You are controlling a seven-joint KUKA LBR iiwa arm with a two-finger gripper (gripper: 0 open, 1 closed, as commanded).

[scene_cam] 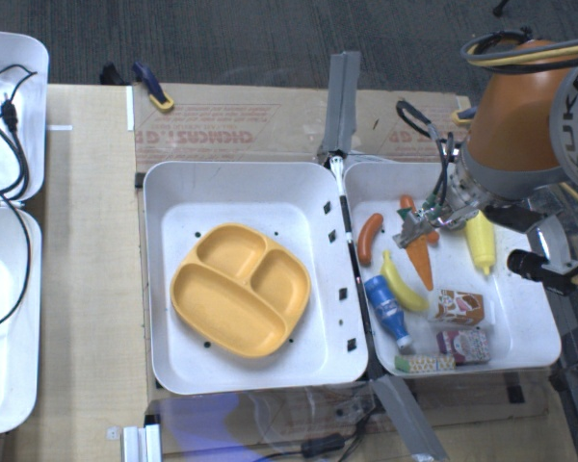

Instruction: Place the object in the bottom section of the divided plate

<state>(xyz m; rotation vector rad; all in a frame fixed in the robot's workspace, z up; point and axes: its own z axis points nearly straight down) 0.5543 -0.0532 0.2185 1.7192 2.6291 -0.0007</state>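
Note:
A yellow divided plate [239,290] lies in the left bin [169,210], its three sections bare. In the right bin [539,340] lie a red sausage [369,236], a banana [403,283], an orange carrot [421,261], a blue bottle [388,312] and a yellow mustard bottle [480,243]. My gripper [421,221] hangs low over the right bin, at the carrot's upper end, just right of the sausage. Nothing is visibly lifted.
Small food packets [459,307] and a pink box [465,346] lie at the right bin's front, with a striped stick [425,363] at its near edge. A grey divider post [341,104] rises between the bins. White trays with black cables [5,152] sit at far left.

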